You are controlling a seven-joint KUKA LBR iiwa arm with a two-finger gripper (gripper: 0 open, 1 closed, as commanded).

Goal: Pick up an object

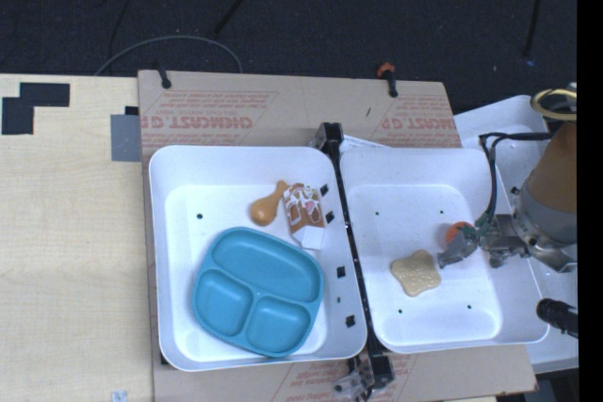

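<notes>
Two white bins [170, 202], one blue tray [257, 291], one tan cookie [415, 273] at the right bin's six o'clock, gripper [454, 245] low beside it, grip can't be told

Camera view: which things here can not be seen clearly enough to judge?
- Gripper, in the right bin: small and blurred, so open or shut is unclear.
- Orange thing beside it: partly hidden by the gripper; held or not is unclear.
- Brown packet: print too small to read.
- Arm: cut off by the frame's right side.
</notes>
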